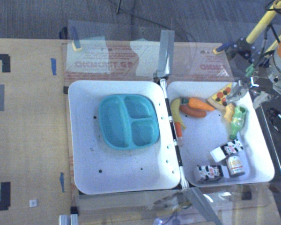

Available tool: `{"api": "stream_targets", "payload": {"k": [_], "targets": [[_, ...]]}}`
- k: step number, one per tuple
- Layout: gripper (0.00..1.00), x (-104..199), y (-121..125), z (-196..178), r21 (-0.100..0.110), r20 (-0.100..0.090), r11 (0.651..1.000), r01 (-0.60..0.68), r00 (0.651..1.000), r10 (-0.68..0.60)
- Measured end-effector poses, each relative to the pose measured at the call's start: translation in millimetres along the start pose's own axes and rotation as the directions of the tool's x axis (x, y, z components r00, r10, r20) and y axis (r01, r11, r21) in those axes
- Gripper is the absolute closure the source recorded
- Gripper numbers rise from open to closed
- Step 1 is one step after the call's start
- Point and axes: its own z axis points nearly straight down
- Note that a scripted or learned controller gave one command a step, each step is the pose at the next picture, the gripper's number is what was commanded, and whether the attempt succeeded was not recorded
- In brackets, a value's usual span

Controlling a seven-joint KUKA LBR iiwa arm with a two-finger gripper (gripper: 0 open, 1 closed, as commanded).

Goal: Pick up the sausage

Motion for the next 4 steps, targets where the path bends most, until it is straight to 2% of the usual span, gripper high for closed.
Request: {"api": "stream_targets", "payload": {"k": [1,2,3,4], "targets": [[0.0,24.2,14.1,-28.6,-0.006,0.004,0.86,0.51,0.86,-0.51],[0.0,24.9,23.0,68.3,-0.003,0.002,0.832,0.554,0.832,-0.554],[0.0,52.8,49.5,132.3,-0.002,0.0,0.872,0.49,0.872,-0.49],[0.0,49.2,42.4,187.9,-0.005,0.001,0.907,0.421,0.907,-0.421]]}}
